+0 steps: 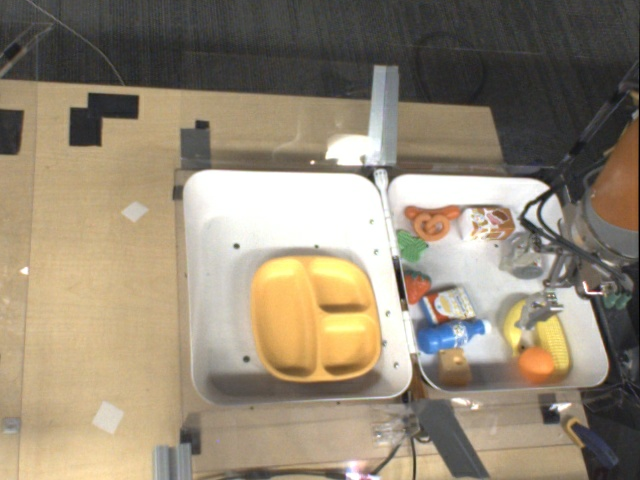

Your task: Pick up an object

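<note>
The right bin [590,368] holds several small objects. At its far end lie an orange pretzel-shaped toy [432,222] and a brown and white carton [487,223]. A green piece [411,245] and a red piece [416,289] lie along its left wall. Nearer the front are a small printed packet [452,302], a blue bottle [450,336] and a brown block [454,367]. A yellow corn cob [540,334] and an orange ball [537,364] sit at the front right. My gripper [544,306] hangs low over the upper end of the corn cob, and the arm [612,203] reaches in from the right.
In the left bin [215,208] lies a yellow divided plate [315,317]. A metal post [385,108] stands behind the wall between the bins. Dark cables [545,203] loop beside the wrist over the right bin's far right corner.
</note>
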You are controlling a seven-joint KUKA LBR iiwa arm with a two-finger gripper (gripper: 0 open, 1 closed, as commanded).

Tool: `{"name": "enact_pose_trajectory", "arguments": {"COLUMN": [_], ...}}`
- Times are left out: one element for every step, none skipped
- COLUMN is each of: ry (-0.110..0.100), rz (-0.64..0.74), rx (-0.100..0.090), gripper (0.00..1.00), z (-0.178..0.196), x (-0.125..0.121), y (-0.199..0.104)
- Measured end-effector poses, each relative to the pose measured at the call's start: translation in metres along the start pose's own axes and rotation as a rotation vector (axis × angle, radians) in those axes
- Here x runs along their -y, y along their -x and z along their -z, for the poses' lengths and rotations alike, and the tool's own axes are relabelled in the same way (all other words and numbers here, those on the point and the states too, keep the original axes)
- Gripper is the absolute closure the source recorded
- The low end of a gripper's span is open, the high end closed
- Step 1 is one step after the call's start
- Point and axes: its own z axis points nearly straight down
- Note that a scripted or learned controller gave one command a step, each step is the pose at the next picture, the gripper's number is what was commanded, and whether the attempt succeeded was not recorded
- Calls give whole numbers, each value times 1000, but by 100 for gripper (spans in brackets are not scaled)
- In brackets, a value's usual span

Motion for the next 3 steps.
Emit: {"name": "enact_pose_trajectory", "arguments": {"ry": [-4, 0, -1], "rz": [25, -244, -337], "rx": [11, 4, -8], "gripper": [0, 0, 0], "z": [-118, -120, -120], "x": [26, 41, 36], "y": [-18, 55, 108]}}
